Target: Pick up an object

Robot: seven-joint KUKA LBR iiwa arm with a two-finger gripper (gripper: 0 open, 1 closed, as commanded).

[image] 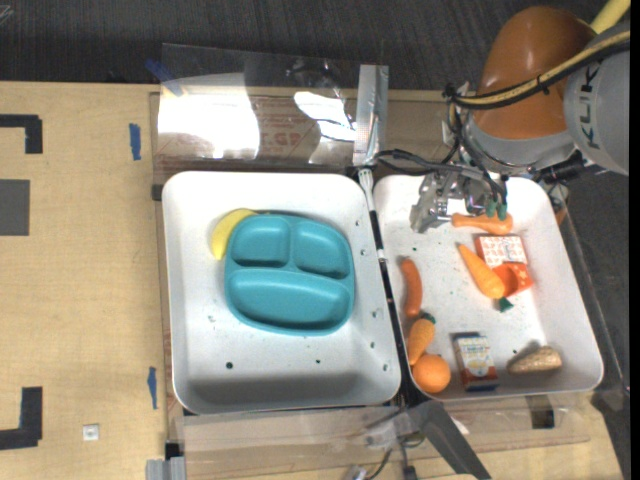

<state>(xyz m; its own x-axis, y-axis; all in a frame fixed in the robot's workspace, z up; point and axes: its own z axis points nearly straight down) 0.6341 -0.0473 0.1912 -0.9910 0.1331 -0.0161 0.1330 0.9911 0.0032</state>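
Landmark: I take the red-and-white packet (503,251), lying in the right bin (565,278), as my reference.
Gripper (455,200): I see it low over the right bin, up-view and left of the packet, near the bin's far wall.
Grip state: I cannot tell from this slant how far apart it stands, or whether it has hold of anything.
Small carrot (478,223): the nearest candidate, lying crosswise just above the packet, right under the gripper's edge; I cannot tell whether they touch.
Large carrot (480,271): slanted along the packet's left side, touching it.
Slim carrot (411,285): well left of the packet, by the bin's left wall.
Stubby carrot (421,336): below-left of the packet, green top up-view.
Orange (432,373): further below-left, just beside the stubby carrot's tip.
Small can (472,358): below the packet, near the front wall.
Potato (535,360): below-right of the packet.
Left bin (190,268): well left of the packet; I see a teal divided plate (290,271) there, over a yellow piece (228,230).
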